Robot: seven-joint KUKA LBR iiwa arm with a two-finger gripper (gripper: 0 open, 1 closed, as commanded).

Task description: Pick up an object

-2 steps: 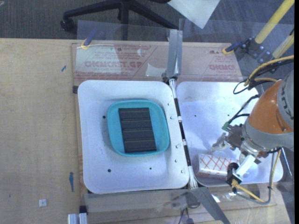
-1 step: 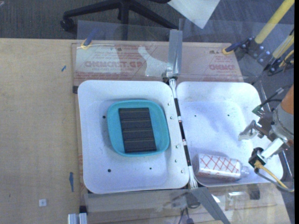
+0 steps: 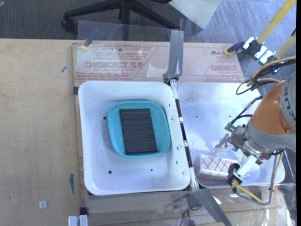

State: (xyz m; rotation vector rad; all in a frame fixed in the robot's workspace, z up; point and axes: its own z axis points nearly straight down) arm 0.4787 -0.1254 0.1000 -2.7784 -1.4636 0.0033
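A small white box with a red criss-cross pattern [image 3: 214, 165] lies near the front edge of the right bin [image 3: 207, 112]. My gripper [image 3: 233, 158] hangs over the box's right end, below the orange band of the arm [image 3: 275, 112]. In the left bin [image 3: 94, 102] a teal square dish [image 3: 115, 121] holds a dark ridged block [image 3: 138, 131].
A metal divider post [image 3: 176, 55] stands at the back between the bins. A clear sheet with red lettering [image 3: 117, 65] lies behind them. Cables [image 3: 256, 79] loop beside the arm at the right. Bare wooden bench top [image 3: 33, 126] stretches to the left.
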